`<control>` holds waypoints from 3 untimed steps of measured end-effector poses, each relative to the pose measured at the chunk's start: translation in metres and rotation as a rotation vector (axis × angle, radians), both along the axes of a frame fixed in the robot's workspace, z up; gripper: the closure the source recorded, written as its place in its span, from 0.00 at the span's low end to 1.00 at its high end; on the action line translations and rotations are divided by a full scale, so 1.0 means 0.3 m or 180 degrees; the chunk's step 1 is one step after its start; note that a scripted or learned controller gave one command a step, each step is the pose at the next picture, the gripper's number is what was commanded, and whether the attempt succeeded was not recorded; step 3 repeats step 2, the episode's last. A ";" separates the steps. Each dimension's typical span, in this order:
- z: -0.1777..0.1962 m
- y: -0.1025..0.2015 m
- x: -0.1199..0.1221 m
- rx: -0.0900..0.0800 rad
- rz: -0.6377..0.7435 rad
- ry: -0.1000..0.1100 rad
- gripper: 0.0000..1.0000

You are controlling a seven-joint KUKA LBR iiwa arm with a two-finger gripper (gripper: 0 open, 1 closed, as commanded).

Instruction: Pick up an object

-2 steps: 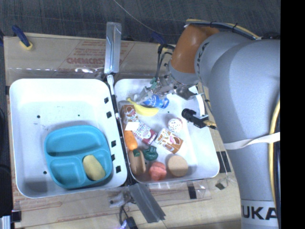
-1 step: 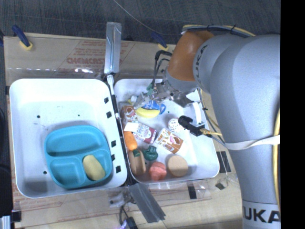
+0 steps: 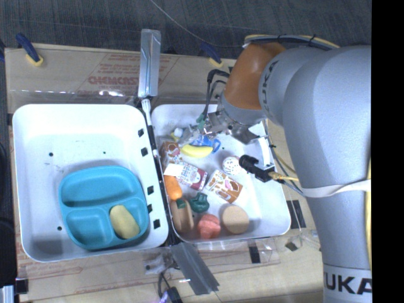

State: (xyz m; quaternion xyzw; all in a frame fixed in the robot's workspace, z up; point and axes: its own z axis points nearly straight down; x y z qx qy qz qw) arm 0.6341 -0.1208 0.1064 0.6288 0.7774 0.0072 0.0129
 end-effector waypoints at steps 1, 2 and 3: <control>0.003 0.001 -0.042 -0.0025 0.0266 -0.0014 0.00; -0.018 -0.031 -0.154 -0.0008 0.0142 0.0029 0.00; -0.018 -0.031 -0.154 -0.0008 0.0142 0.0029 0.00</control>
